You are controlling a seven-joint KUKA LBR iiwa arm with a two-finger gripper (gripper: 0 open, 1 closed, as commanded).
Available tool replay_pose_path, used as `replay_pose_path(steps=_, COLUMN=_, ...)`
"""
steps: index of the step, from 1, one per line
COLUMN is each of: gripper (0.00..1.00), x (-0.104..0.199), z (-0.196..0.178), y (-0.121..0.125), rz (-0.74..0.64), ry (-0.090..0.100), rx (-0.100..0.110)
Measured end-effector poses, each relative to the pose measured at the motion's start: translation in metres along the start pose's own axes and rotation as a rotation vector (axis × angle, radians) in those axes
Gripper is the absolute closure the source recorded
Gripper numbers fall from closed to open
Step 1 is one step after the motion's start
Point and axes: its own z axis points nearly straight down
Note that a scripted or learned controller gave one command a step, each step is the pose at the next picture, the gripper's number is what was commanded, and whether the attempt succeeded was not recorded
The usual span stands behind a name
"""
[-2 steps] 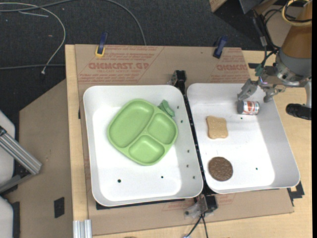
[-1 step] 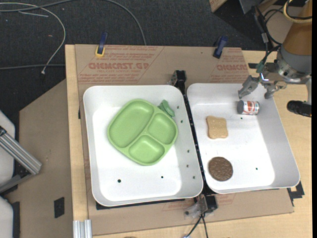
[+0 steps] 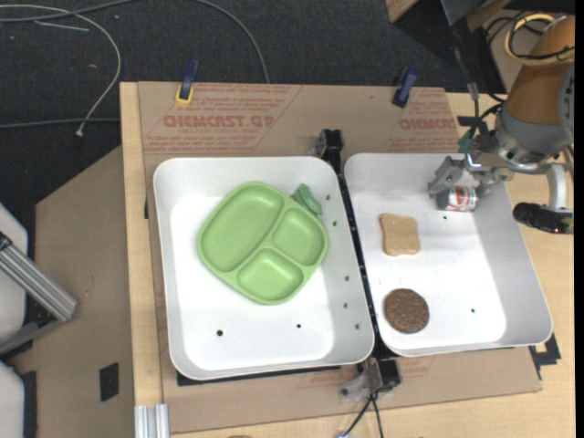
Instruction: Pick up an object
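Toast slice (image 3: 400, 235) lies near the hand (image 3: 453, 192), which hangs low over the right bin (image 3: 511, 308), grip unclear.

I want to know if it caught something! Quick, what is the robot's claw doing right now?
Gripper: low in the right bin, at a small red-and-white object; open or shut cannot be told.

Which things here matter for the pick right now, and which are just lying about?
In play: gripper; small can under it, right bin.
Lying about: toast slice; brown patty; green divided plate in left bin.
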Motion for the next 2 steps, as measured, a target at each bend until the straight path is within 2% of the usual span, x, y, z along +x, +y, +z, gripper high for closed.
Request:
replay_pose_path(steps=1, gripper=0.00, x=-0.009, z=0.051, y=-0.004, rz=0.001, ry=0.000, rx=0.000)
replay_pose_path(steps=2, gripper=0.00, x=-0.008, z=0.067, y=-0.004, rz=-0.001, ry=-0.001, rx=-0.002)
